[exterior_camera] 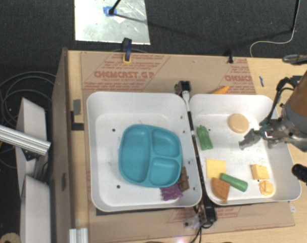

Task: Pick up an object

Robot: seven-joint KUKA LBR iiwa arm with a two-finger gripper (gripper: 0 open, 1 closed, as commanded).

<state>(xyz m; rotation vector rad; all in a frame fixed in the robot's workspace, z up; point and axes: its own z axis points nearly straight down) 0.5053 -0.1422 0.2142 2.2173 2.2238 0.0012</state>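
Hovering open and holding nothing, hand (249,138) over right bin (282,186), near round tan piece (238,122). Nothing picked up yet.

Even overhead light, soft shadows, glare on foil sheet (112,13), mild blur.

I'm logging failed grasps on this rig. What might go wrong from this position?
The gripper hovers over bare floor of the right bin, between the tan disc and the yellow block; closing here would likely catch nothing. Nearby, the green stick touches the waffle piece, so one could drag the other.
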